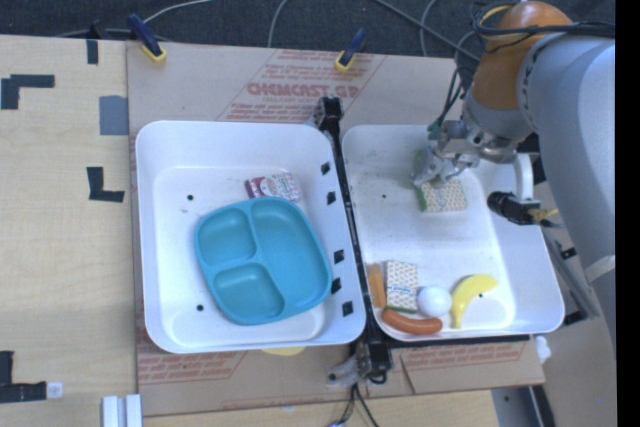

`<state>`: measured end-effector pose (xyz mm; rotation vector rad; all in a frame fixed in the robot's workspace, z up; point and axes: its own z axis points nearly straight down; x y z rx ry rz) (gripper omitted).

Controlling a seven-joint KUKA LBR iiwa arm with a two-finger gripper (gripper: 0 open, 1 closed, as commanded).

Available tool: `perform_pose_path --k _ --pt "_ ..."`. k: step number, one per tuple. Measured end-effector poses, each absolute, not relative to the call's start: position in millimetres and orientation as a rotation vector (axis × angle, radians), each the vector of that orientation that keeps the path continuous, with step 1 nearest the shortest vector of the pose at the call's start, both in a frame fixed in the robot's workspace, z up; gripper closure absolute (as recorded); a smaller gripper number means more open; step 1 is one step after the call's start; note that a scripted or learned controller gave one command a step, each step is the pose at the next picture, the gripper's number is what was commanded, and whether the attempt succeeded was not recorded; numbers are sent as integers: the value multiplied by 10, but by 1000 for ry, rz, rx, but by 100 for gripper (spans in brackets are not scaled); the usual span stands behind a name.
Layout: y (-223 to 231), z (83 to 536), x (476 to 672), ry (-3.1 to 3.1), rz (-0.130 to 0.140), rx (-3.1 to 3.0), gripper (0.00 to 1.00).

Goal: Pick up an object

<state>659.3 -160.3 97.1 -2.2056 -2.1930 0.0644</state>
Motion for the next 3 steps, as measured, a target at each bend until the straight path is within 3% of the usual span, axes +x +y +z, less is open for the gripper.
perform_pose_path --k 1,2,3 --pt "-1543 939 5814 -2228 -7 -2227 100" --pt "-1525 930 5814 -2228 -9 -2223 0" --pt "-1333 989 6540 -2209 21 -2215 0"
